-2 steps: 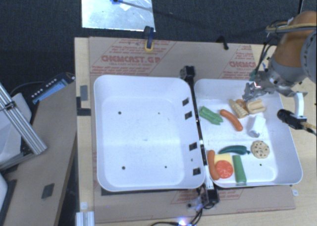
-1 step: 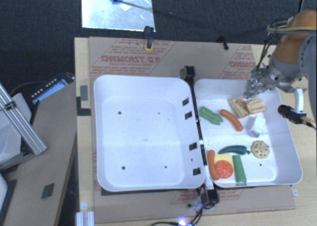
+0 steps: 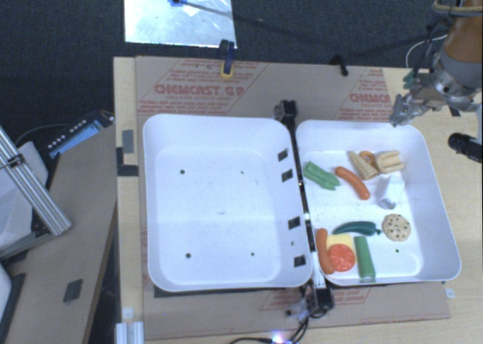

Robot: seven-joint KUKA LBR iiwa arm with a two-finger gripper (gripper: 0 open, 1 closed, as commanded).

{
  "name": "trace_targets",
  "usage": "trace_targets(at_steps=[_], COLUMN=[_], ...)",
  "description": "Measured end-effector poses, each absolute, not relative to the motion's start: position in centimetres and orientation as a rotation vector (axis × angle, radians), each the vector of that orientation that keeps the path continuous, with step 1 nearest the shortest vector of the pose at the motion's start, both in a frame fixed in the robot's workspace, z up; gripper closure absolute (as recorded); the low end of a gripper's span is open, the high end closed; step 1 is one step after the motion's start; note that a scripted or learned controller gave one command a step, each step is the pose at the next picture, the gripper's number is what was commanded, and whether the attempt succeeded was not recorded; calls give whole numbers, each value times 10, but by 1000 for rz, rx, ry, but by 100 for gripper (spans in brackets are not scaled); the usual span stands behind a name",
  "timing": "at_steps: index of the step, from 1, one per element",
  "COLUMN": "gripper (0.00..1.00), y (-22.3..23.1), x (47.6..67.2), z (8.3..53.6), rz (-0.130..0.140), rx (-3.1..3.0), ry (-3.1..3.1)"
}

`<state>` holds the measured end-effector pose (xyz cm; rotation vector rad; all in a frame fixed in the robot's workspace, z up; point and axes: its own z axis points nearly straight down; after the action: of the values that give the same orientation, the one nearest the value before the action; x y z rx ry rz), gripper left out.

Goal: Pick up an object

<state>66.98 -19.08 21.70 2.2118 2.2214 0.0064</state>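
One grey two-finger gripper (image 3: pixel 400 114) is hanging over the far right corner of the right shallow white bin (image 3: pixel 436 207), and nothing is sitting between its fingers; I cannot tell if they are open or closed, because they are small and blurred. The arm above it is being cut off by the picture's edge.

Several toy foods are lying in this bin: an orange sausage (image 3: pixel 352 182), a green pea pod (image 3: pixel 321 176), tan bread pieces (image 3: pixel 376 162), a round speckled cookie (image 3: pixel 396 227), a dark green curved pepper (image 3: pixel 357 227), a red tomato (image 3: pixel 341 258), an orange carrot (image 3: pixel 323 249) and a green cucumber stick (image 3: pixel 365 259). A small grey thing (image 3: pixel 386 193) beside the sausage is hard to make out.

The left shallow white bin (image 3: pixel 220 199) is sitting just beside, on a brown cardboard sheet (image 3: pixel 249 86) on the pale wooden bench (image 3: pixel 124 86). Beyond, a shiny silver square sheet (image 3: pixel 179 3) is lying on dark carpet (image 3: pixel 53 41).
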Motion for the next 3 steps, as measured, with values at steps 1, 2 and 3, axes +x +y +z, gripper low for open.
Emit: trace_targets(at_steps=[1,2,3], gripper=[100,100,100], y=[-207,-132,-131], x=[653,671,669], z=[255,402,436], rz=[4,19,6], rx=[2217,2197,2212], ry=[2219,2225,2224])
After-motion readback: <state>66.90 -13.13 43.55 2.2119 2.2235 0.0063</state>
